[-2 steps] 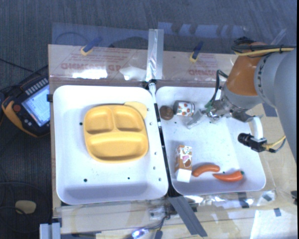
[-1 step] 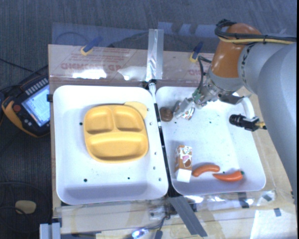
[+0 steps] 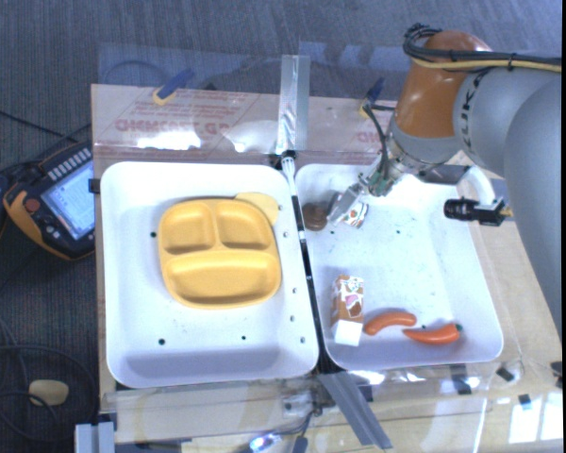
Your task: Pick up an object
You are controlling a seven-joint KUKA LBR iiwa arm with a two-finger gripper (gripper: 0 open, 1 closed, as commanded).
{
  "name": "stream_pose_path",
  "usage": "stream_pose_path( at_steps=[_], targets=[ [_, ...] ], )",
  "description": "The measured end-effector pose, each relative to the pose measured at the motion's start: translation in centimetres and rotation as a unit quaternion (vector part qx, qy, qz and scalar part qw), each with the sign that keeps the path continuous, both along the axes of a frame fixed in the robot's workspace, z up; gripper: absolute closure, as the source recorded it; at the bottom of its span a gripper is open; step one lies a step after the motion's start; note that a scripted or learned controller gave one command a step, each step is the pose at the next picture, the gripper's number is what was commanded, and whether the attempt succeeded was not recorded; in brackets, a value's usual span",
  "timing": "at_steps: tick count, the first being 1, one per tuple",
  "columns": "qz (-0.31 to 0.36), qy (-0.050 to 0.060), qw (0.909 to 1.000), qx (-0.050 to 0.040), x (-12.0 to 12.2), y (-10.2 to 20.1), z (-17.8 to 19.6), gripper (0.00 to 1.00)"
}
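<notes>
Bench, 2 bins | arm reaching left | hand low in right bin

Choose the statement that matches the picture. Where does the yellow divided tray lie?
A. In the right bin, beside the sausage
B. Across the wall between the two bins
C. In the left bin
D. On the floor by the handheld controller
C: the yellow divided tray lies flat inside the left bin, while the sausage and the chili pepper lie in the right bin.
</notes>
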State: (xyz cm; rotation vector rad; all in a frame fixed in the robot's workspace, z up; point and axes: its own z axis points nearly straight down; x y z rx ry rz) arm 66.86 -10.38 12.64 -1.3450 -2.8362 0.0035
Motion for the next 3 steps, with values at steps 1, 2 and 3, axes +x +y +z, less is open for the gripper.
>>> stream_pose_path(
  at_steps=[1,2,3],
  targets=[
    [-0.012,-0.001,0.9999,0.0008,-0.99,-0.76,-3.89,0.0],
    [-0.011,-0.004,0.9999,0.0018,-0.75,-0.7,-3.15,1.0],
    [-0.115,-0.001,0.9933,-0.0001,-1.64,0.21,-3.27,1.0]
  ],
)
